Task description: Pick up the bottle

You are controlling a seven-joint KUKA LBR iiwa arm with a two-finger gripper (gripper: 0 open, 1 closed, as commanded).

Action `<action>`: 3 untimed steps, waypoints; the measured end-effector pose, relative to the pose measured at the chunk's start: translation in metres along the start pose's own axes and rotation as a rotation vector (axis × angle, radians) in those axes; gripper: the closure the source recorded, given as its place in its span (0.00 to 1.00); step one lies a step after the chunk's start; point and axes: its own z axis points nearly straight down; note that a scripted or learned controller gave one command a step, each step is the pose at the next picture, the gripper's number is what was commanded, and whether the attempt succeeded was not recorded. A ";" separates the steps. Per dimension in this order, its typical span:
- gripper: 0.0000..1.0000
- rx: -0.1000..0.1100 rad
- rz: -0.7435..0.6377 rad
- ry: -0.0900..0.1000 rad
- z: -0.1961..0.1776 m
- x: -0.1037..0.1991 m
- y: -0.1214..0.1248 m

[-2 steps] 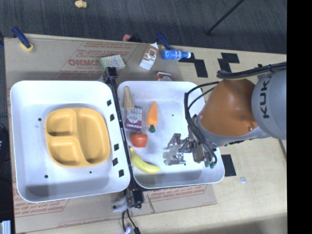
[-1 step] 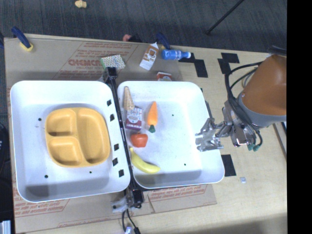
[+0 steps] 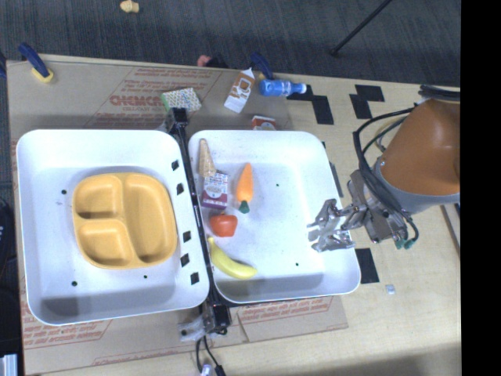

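Bottle: blue plastic cylinder, lying on cardboard-covered bench. End effector: metallic, fingers spread, holding nothing, over right bin

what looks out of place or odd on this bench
The blue bottle lies on its side outside both bins, on the cardboard behind the right bin, beside a small carton. The toy food sits inside that bin, while the gripper hangs over the bin's right side, well away from the bottle.
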 end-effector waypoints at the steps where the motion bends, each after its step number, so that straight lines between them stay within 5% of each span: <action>1: 1.00 -0.001 -0.030 0.001 0.009 -0.002 0.000; 2: 1.00 0.001 -0.224 -0.002 0.000 -0.003 0.000; 3: 1.00 0.001 -0.580 -0.002 -0.001 -0.010 -0.001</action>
